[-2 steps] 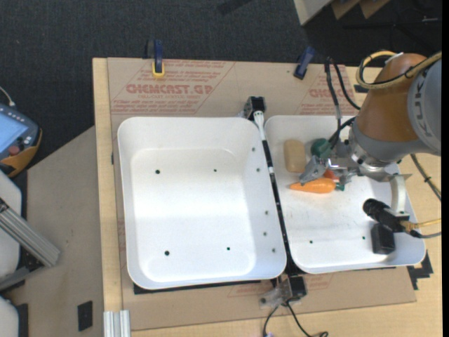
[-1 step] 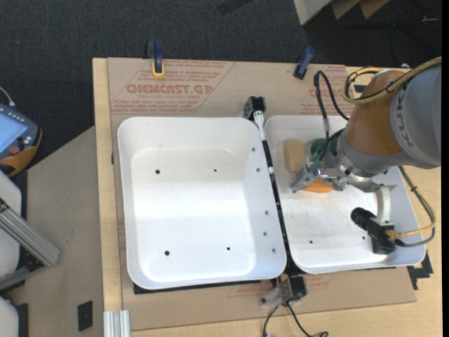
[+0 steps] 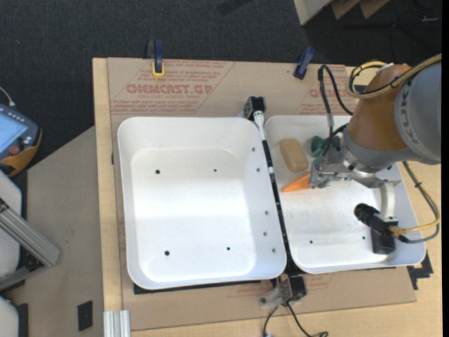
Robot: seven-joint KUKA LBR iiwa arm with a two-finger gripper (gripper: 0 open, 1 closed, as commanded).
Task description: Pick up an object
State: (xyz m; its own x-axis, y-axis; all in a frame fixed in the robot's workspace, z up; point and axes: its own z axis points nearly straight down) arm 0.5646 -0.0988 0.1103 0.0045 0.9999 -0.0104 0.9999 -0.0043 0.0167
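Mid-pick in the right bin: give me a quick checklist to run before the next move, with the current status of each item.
1. The gripper is down inside the right bin: ok.
2. The orange piece lies right at its tip: ok.
3. Grasp on the orange piece: cannot tell.
4. The tan block lies apart from the orange piece: ok.
5. The green thing is clear of the gripper: cannot tell, as it is partly hidden behind it.

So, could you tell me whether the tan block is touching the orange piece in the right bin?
Apart: camera view shows white bin floor between the tan block and the orange piece.
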